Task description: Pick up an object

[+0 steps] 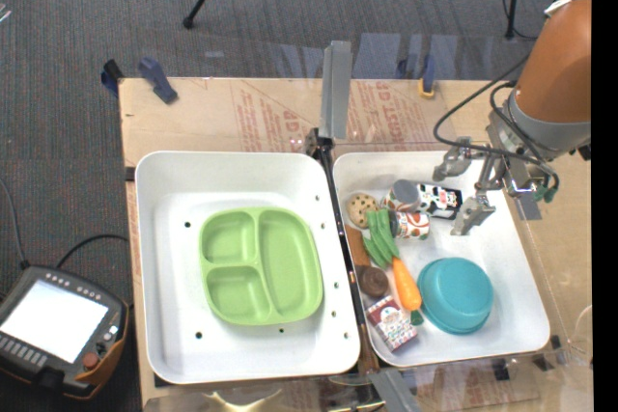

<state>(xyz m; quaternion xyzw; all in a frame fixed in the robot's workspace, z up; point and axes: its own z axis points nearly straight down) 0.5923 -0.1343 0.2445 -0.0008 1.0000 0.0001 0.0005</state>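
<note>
Above the right bin's (526, 256) far right edge, the tool (475, 190), fingers spread, nothing between them.

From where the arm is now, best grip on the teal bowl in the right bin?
Take the teal bowl by its rim on the right side, coming straight down. It appears to sit mouth-down, so a grip across its broad dome would likely slip. The carrot lies against its left edge, crowding that side, while the bin floor to the right is bare. The hand hovers above and right of it.
</note>
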